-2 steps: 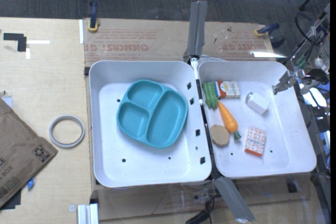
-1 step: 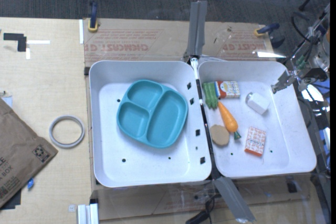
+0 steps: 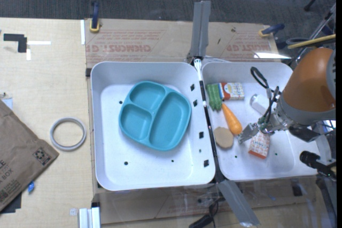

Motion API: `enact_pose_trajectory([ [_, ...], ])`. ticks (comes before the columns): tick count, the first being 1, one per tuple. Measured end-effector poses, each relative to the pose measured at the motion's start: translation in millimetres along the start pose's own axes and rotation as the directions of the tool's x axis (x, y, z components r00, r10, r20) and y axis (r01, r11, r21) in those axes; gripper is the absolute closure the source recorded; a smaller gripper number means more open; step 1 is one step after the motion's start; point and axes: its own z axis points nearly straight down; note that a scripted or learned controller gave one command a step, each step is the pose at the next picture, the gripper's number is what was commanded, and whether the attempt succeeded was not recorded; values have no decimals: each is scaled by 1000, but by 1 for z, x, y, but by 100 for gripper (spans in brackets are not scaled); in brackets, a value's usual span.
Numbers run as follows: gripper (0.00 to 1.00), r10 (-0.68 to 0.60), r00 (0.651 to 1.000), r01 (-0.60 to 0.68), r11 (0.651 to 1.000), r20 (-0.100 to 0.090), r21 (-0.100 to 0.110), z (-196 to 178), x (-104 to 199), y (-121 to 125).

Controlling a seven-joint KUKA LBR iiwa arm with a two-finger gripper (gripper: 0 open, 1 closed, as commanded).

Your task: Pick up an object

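The right bin (image 3: 278,165) holds a green vegetable (image 3: 214,96), a small white and red carton (image 3: 232,91), an orange carrot (image 3: 232,119), a tan round cookie (image 3: 224,138) and a red and white packet (image 3: 259,145). My gripper (image 3: 255,130) hangs low in this bin, between the carrot and the packet, with its metal fingers just above the packet's upper left corner. Nothing shows between the fingers. A pale object (image 3: 258,102) lies partly hidden under the wrist cables.
The left bin (image 3: 107,115) carries a blue divided plate (image 3: 155,115). A roll of tape (image 3: 68,133) and a brown cardboard box (image 3: 18,157) lie on the bench at the left. The arm's orange band (image 3: 312,83) looms over the right bin's right side.
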Motion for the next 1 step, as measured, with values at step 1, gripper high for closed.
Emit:
enact_pose_trajectory([
  [1,0,-547,837,547,837,4,-3,-52,6,15],
])
